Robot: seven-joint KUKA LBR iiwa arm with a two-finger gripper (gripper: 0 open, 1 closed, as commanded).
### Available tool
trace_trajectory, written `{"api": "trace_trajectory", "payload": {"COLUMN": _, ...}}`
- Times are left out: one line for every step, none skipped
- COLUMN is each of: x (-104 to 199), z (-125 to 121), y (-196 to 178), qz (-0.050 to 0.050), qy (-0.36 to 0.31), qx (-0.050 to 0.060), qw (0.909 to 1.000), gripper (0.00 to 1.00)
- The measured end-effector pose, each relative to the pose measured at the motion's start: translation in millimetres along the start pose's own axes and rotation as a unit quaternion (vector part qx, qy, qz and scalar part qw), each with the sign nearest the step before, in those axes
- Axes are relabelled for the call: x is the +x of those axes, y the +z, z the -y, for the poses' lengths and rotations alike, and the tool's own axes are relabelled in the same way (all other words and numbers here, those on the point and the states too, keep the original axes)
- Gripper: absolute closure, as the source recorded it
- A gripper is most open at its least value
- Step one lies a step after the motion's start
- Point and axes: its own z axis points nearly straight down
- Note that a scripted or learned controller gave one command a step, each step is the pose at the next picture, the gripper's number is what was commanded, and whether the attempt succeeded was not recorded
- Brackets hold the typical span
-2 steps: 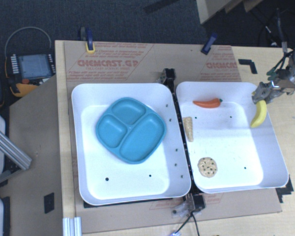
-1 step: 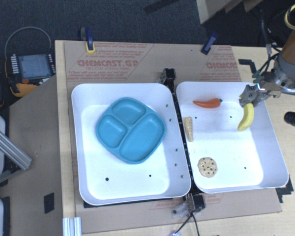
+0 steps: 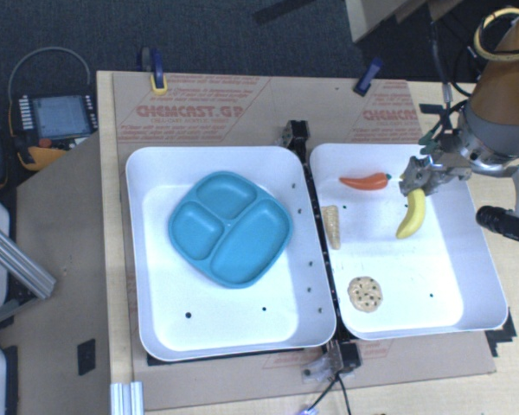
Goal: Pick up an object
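Note:
In the right bin lie a yellow banana, a red chili pepper, a pale corn-like piece by the left wall and a round cookie near the front. My gripper hangs at the back of this bin, directly over the banana's upper end and just right of the pepper's tip. The banana's top end meets the gripper's underside, and the contact itself is hidden by the gripper body.
The left bin holds a blue divided plate. The grey arm with its orange band comes in from the right above the right bin's back corner. A black clamp sits between the bins at the back.

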Motion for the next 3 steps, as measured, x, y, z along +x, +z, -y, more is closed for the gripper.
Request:
{"api": "trace_trajectory", "payload": {"x": 47.1, "z": 16.2, "y": 1.9, "qz": 0.000, "qy": -0.001, "qx": 0.000, "qw": 1.0000, "gripper": 1.00}}
{"api": "trace_trajectory", "payload": {"x": 100.2, "z": 24.9, "y": -9.2, "qz": 0.000, "qy": -0.001, "qx": 0.000, "qw": 1.0000, "gripper": 1.00}}
{"api": "trace_trajectory", "payload": {"x": 156.5, "z": 26.8, "y": -16.6, "qz": 0.000, "qy": 0.000, "qx": -0.002, "qw": 1.0000, "gripper": 1.00}}
